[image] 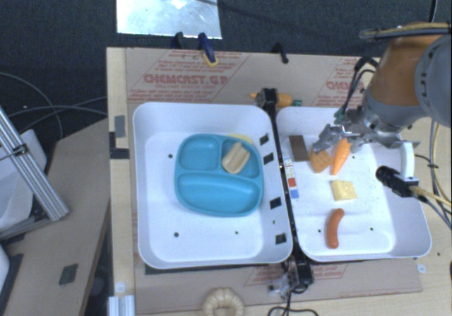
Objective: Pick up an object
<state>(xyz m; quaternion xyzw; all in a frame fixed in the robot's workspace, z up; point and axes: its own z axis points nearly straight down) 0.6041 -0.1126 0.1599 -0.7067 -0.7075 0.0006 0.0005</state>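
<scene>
My gripper hangs over the back of the right bin, at the end of the grey arm with its orange band. Directly beneath it lies an orange carrot, tilted, its upper end right at the gripper. A small orange waffle-like piece touches the carrot's left side. Closer to the front of the bin lie a yellow cheese slice and a reddish sausage. A brown flat rectangle sits near the bin's left wall.
The left bin holds a blue divided plate with a tan bread piece in its upper right compartment. A black-tipped white part juts over the right bin's right side. Cables run along the right edge.
</scene>
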